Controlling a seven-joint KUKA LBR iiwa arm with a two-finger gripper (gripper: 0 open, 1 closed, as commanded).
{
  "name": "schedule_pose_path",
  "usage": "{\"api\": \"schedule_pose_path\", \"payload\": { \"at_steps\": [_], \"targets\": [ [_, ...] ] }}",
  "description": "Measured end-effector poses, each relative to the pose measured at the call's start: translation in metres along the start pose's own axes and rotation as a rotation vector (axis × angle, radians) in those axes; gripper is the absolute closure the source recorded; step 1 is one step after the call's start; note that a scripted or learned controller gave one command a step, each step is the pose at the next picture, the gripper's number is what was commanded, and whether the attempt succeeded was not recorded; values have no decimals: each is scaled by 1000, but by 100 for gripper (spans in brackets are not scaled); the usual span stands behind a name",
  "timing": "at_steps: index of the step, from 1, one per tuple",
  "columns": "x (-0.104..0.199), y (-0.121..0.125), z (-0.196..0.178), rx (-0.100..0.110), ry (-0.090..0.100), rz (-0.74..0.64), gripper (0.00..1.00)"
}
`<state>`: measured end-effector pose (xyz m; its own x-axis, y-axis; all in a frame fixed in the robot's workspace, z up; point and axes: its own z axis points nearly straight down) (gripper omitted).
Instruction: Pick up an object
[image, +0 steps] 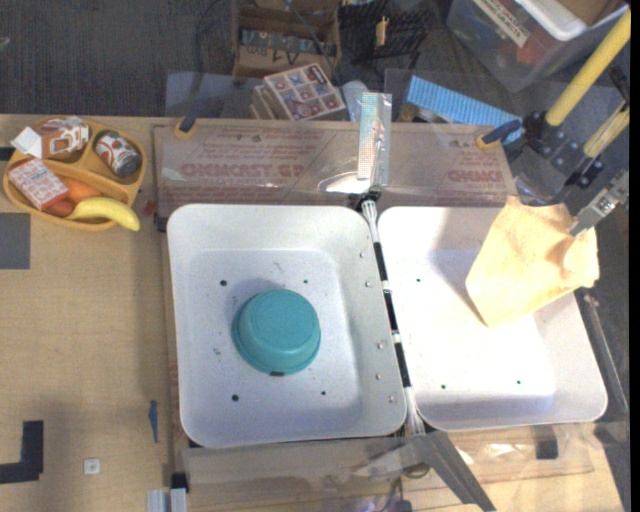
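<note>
yellow cloth | draped, lifted | over right bin

Soft, matt yellow cloth, creased and limp. Smooth teal bowl, seemingly plastic, faint sheen. Two white bins, smooth plastic, slightly glossy under glare. Pale wood-look worktop, matt. Brown cardboard along the far edge, dull and printed.

Arm cut off at right edge; yellow cloth hides its fingers & part of right bin.
</note>
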<state>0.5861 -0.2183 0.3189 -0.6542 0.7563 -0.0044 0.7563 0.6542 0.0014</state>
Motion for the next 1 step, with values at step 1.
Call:
{"api": "schedule_pose_path", "payload": {
  "at_steps": [1],
  "targets": [
    [35, 41, 59, 1, 4, -63, 100]
  ]
}}
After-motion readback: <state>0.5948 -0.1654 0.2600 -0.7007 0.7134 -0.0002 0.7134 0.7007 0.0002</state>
